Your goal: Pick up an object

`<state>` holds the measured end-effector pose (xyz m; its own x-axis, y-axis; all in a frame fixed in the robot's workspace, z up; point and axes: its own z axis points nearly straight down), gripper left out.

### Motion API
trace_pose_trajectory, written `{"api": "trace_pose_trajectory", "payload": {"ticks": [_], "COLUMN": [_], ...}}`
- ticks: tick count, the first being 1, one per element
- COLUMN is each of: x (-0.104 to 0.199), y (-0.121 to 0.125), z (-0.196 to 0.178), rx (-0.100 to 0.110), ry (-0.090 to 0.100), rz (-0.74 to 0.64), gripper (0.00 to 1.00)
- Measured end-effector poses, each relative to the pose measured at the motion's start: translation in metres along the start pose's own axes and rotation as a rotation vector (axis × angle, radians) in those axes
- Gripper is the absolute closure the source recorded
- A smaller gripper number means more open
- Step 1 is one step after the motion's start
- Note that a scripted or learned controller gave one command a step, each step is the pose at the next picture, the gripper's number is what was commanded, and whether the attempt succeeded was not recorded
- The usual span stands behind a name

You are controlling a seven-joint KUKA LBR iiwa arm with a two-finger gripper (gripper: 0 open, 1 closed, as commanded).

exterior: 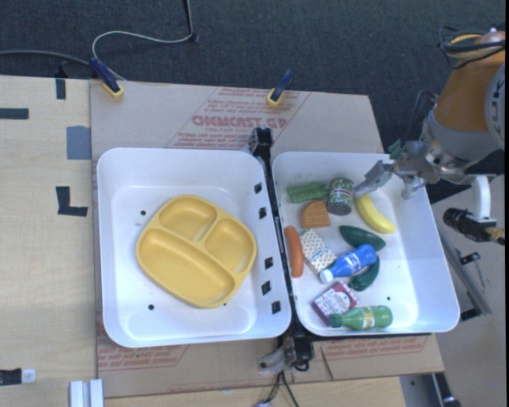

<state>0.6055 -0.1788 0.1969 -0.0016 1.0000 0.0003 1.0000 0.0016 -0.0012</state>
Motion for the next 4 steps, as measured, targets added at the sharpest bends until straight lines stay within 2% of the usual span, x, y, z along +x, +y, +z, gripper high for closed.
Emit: {"api": "trace_pose_trajectory", "payload": {"ticks": [1,2,3,4], "x": [0.012,0.011,0.023,0.058], "y": [0.027,0.029,-0.019,-0.046], "z": [0.111,0.099,-0.005,-0.050], "rx": [-0.004,-0.008,-0.002,-0.001], "ry": [-0.001,-0.004,-0.001,0.000], "rz": [0.000,-0.002,0.001,0.000], "gripper": [0.00,1.00,1.00,1.00]}}
